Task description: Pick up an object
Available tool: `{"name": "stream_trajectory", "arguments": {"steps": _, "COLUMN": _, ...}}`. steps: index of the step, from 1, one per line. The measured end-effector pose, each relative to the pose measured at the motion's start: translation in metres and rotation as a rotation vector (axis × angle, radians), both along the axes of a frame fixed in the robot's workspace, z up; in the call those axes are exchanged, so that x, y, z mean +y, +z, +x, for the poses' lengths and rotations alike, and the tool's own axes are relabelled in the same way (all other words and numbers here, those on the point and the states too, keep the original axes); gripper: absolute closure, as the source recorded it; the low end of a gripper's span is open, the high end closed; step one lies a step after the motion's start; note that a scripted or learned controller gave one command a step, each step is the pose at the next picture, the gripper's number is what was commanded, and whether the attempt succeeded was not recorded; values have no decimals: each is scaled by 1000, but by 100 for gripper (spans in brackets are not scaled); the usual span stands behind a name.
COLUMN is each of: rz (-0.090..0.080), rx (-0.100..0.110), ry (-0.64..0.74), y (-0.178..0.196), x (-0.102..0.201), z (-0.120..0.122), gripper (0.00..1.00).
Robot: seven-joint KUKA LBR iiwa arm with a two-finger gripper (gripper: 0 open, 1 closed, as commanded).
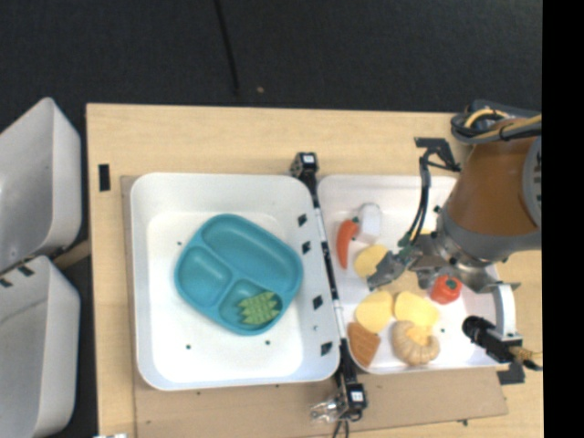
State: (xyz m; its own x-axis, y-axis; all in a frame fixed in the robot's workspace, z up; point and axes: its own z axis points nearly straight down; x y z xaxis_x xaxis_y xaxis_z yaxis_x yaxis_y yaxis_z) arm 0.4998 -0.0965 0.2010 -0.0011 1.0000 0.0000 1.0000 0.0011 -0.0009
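My gripper (396,268) hangs low over the middle of the right bin (392,186), under the orange-banded wrist (488,194). Its dark tip sits just right of a small yellow fruit (369,260) and above two yellow pieces (375,311) (416,309). A red tomato (445,288) lies right beside the gripper body. An orange carrot (346,241) and a white piece (369,217) lie near the bin's left wall. A croissant (415,344) and a brown bread slice (363,344) rest along the front edge. Nothing shows between the gripper's tips.
The left bin (139,272) holds a blue divided plate (228,263) with a green leafy piece (258,308) in its front compartment. A black clip (304,164) sits on the divider between the bins. Cables run along the arm at the right.
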Motion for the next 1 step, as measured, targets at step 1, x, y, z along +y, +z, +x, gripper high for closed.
{"name": "stream_trajectory", "arguments": {"steps": 1, "rz": 0, "rx": -2, "ry": -1, "y": 10, "x": -1, "z": 1, "gripper": 100}}
